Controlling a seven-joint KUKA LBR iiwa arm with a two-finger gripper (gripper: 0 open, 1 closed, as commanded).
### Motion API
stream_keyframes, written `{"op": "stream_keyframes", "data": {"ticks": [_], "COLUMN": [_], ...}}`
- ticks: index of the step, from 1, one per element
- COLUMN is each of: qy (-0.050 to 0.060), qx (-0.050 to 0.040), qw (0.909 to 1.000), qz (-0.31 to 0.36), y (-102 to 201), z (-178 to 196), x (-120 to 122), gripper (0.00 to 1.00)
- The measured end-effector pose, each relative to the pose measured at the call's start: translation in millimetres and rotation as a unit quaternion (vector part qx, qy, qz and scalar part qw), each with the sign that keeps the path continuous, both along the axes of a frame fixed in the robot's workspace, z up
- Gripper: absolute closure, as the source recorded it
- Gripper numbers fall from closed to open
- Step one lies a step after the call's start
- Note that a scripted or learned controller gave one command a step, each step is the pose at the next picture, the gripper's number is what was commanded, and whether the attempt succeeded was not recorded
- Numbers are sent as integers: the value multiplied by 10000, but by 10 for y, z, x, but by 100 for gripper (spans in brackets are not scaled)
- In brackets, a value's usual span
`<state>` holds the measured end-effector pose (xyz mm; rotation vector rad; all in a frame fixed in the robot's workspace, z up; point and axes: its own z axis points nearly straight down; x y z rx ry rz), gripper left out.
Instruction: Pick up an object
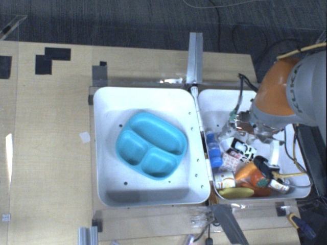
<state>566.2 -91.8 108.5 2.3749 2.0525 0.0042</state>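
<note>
A pale wooden bench [46, 152] stood against dark grey carpet [102, 9]. A thin cable [240, 1] trailed across the floor, and black patches [51, 59] marked the benchtop.

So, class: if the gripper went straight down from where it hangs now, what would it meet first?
Probably the black-and-white packet lying in the right bin, just below the gripper; depth is hard to judge from this slanted view.

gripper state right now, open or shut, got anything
Gripper: cannot be told from this view. It is low over the right bin, above the clutter near the blue bottle.
</note>
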Motion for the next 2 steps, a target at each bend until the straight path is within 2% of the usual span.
{"op": "stream_keyframes", "data": {"ticks": [1,2], "qy": [-136,-182], "qx": [-38,-46], "qw": [9993,9992], "qz": [334,344], "y": [-115,-109], "z": [-143,-21], "x": [-444,-412], "gripper": [0,100]}}
